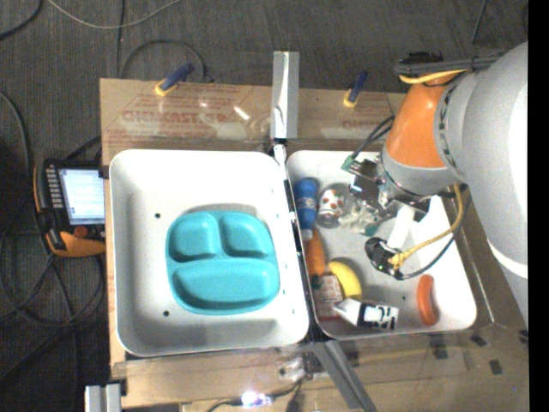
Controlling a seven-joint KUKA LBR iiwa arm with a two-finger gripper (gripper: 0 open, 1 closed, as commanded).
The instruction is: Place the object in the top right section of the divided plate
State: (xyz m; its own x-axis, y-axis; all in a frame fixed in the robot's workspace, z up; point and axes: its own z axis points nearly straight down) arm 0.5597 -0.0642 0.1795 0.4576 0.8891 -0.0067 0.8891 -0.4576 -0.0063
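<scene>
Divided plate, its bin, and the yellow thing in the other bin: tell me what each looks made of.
The divided plate looks like moulded plastic: uniform turquoise, rounded ridges, a soft satin sheen. The left bin also looks like plastic: plain white, smooth walls, rounded corners, mostly matte. The yellow thing is glossy and rounded, probably a plastic toy fruit, though rubber or foam can't be ruled out.

Overhead light falls evenly and fairly bright on the bench, while the dark floor around it stays dim. The left bin glows near white, with soft grey shading along its inner walls. The teal plate shows a smooth sheen and no hard glare. A clear sheet over the cardboard catches pale reflections. A small bright glint flares at the bottom edge. The arm, close to the lens, looks soft and slightly washed out. Small items in the right bin are mildly blurred.
</scene>
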